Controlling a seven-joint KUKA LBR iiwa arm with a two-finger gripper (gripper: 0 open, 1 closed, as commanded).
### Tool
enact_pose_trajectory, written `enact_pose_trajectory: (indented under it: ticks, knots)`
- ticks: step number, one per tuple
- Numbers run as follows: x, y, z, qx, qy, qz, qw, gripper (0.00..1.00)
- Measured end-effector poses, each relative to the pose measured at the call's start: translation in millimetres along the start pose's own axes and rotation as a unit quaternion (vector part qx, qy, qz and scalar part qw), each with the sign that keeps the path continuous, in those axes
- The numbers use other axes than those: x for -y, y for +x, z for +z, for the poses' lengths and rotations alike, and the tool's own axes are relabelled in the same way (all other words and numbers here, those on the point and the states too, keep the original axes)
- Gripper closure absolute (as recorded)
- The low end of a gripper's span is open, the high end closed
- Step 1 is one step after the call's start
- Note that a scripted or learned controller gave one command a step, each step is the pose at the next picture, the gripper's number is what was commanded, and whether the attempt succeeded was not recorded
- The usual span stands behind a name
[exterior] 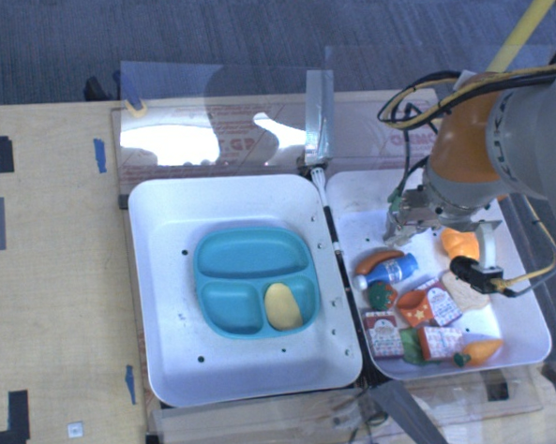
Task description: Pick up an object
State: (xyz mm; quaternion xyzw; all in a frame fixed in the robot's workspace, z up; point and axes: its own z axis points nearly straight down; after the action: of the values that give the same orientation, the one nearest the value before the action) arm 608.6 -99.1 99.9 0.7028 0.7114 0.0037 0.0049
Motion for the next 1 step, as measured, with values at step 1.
enact_pose_trajectory:
  ticks: [1]
  knots:
    - [0.5,0.1,1.0,0.0,0.001,0.0,1.0,0.0]
